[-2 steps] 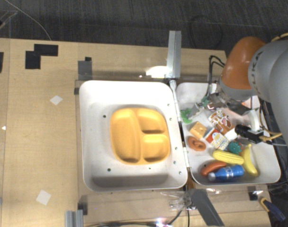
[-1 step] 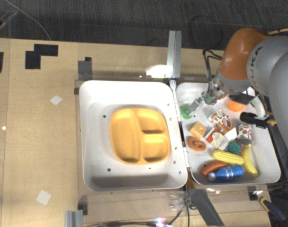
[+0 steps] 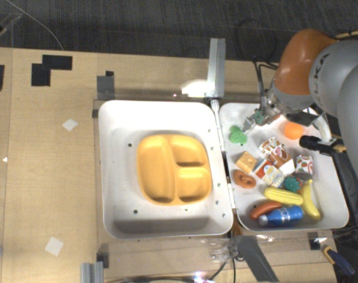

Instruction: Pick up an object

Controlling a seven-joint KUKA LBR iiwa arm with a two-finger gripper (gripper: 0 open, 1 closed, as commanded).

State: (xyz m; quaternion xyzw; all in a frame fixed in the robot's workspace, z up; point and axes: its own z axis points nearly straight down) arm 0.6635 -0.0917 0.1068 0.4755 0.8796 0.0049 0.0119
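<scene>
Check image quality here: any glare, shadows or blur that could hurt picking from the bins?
Camera view: bright glare patch on the bench at the back rim of the left bin; the yellow tray casts a soft shadow toward the front. The arm blocks the back right corner of the right bin. The gripper looks slightly soft; the toys are sharp but small.

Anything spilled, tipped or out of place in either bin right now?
Nothing stands out. The yellow divided tray lies flat in the left bin; the toys are jumbled but all inside the right bin, with the pincer above the green toy.
</scene>
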